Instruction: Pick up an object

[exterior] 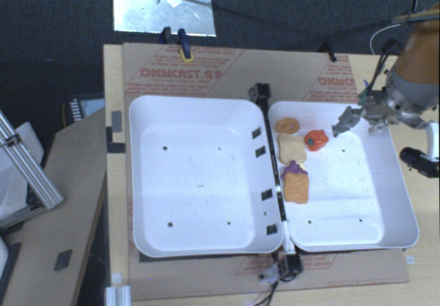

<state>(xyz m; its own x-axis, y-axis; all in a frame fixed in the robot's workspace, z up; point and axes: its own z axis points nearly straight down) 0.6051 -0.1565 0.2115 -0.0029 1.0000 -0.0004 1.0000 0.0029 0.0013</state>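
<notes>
The fingers [342, 126] hang over the right bin [385, 181], their opening impossible to tell; a tomato [315, 139] lies just left.

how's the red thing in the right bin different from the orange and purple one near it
The red object is small, rounded and bright red with a green bit on top; the orange and purple object is larger, blockier, purple on top. The red object lies nearer the gripper, the orange and purple one closer to the divider. Both rest in the right bin.

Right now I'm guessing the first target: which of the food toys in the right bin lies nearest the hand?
The red tomato-like toy. It lies just left of the hand, while the other toys sit nearer the bin's left wall.
</notes>
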